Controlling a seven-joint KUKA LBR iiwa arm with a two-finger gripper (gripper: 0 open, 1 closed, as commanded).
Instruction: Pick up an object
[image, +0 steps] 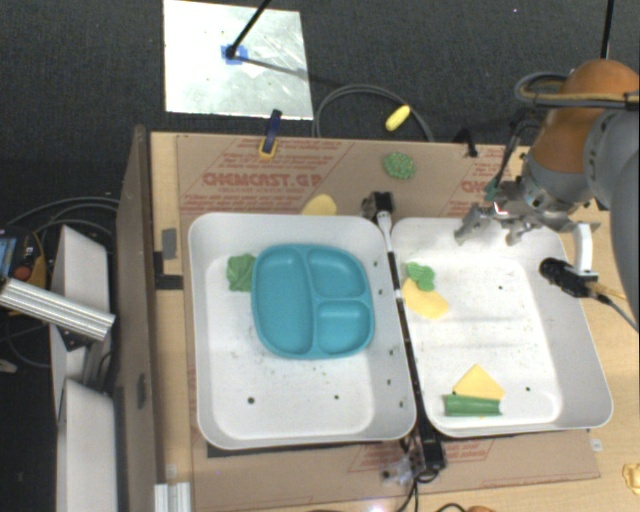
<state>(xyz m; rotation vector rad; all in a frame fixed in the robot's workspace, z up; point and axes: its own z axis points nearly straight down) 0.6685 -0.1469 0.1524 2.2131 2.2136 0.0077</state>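
Jaws (497, 222) apart and holding nothing, hovering over the right bin's (570, 400) far edge — seemingly staged for a descent — while pickable items sit nearer in that bin: yellow wedge (478, 380), green stick (472, 405), yellow slice (427, 302).

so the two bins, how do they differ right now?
The left bin holds a blue divided plate with a green piece at its left edge. The right bin has no plate, just loose pieces: green and yellow by the divider, a yellow wedge and a green bar near the front. The gripper hangs over the right bin's far edge, not the left bin. Both bins are shallow and white.
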